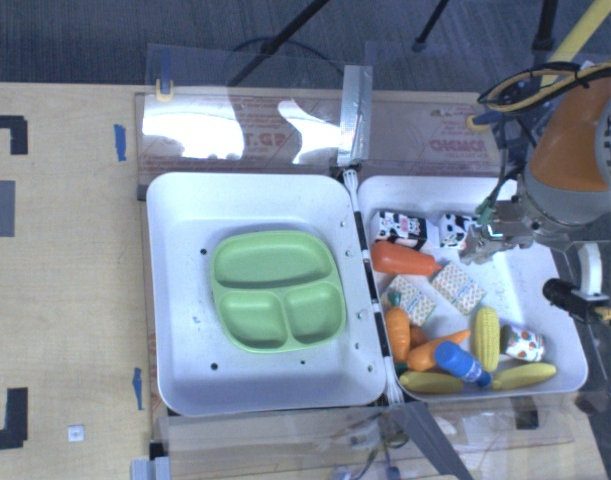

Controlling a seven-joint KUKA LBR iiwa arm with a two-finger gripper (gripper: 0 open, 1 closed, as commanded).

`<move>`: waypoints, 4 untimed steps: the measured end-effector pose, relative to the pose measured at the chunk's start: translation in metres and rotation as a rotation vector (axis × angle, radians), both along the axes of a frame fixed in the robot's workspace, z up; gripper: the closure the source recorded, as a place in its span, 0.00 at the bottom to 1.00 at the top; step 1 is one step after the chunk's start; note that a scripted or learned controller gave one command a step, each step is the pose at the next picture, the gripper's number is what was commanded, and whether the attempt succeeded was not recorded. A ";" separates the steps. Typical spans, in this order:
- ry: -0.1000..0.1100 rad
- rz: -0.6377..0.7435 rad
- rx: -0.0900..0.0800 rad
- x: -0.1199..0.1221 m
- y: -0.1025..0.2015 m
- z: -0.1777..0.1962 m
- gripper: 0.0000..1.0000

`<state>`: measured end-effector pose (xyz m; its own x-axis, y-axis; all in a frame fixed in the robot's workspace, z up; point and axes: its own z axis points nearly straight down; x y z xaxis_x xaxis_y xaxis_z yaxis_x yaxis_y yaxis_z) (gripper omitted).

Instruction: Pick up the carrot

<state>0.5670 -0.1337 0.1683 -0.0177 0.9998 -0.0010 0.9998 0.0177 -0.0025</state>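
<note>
The carrot (406, 260) is a long orange piece lying across the back left part of the right bin (570, 318), close to the divider between the bins. My gripper (483, 240) hangs over the back of the same bin, to the right of the carrot and a little behind it, beside a cow-patterned box (453, 227). A gap separates it from the carrot. Nothing is visibly held.
The right bin also holds a second cow-patterned box (400, 228), two wafer pieces (457, 286), a corn cob (485, 336), a banana (480, 378), a blue bottle (459, 361), another orange item (397, 332) and a spotted ball (525, 344). A green divided plate (277, 290) lies in the left bin (175, 268).
</note>
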 end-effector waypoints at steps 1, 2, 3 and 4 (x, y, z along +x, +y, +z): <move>0.000 0.000 0.000 0.000 0.000 0.000 0.00; 0.002 0.305 0.003 0.026 0.031 -0.047 0.00; -0.003 0.419 0.000 0.083 0.059 0.015 0.00; 0.000 0.812 0.003 0.032 0.078 0.015 0.00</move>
